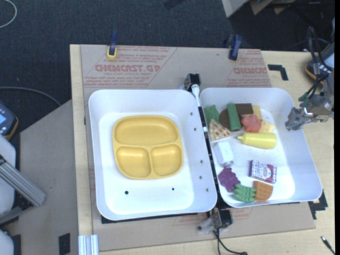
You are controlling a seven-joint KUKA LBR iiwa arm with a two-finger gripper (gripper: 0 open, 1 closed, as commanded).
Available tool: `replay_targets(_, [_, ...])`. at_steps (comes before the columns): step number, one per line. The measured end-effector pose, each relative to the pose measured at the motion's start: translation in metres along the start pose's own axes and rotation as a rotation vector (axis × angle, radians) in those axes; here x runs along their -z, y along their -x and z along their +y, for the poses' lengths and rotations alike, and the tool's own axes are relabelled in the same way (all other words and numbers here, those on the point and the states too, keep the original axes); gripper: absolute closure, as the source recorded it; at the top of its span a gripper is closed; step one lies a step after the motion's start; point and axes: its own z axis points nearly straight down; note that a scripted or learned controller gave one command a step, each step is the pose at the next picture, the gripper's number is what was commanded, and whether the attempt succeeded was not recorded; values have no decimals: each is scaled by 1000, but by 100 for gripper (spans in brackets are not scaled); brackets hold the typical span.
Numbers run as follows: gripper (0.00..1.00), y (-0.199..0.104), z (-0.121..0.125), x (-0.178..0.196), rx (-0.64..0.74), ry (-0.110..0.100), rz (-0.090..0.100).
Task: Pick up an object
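Observation:
The right bin (297,158) holds several toy foods. A yellow bottle (258,139) lies on its side near the middle, with a pink lump (252,122), a brown block (244,109) and a green bar (232,116) behind it. A red and white packet (262,171), purple grapes (228,178), a green piece (243,193) and an orange waffle (263,189) lie at the front. My gripper (298,118) hangs over the bin's right side, well to the right of the bottle, with nothing seen in it.
The left bin (101,142) holds a yellow plate with three compartments (147,145). A white tube (225,153) and a pizza slice (218,129) lie along the right bin's left wall. Blue clamps (234,47) hold the cardboard base at the back.

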Motion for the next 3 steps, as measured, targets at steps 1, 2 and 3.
replay_targets(1, [100,-52,-23,-10,2,-11,7])
replay_targets(2, [100,-85,-53,-5,1,-11,6])
replay_targets(3, [100,-107,-70,3,1,-10,6])
